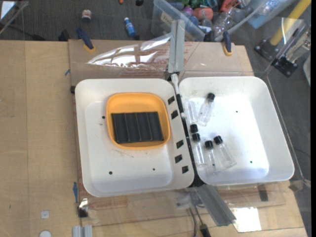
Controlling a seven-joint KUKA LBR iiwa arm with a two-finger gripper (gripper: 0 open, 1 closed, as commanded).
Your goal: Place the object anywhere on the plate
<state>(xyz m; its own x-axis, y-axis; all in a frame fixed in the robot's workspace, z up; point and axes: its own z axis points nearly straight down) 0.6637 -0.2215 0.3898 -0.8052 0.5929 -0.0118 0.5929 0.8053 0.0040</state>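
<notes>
An orange, rounded-square plate (138,99) lies in the left white bin (128,174), toward its back. A black ridged slab (137,127) rests flat on the plate and covers most of its floor. In the right white bin (247,122) lie several clear vials with black caps. One vial (205,110) lies near the back left, another (191,115) lies against the divider, and a cluster (217,152) sits at the front left.
A row of small black tabs (177,132) runs along the divider between the bins. A clear plastic sheet (133,57) lies behind the left bin. A tub of colourful toys (207,4) stands beyond the bench.
</notes>
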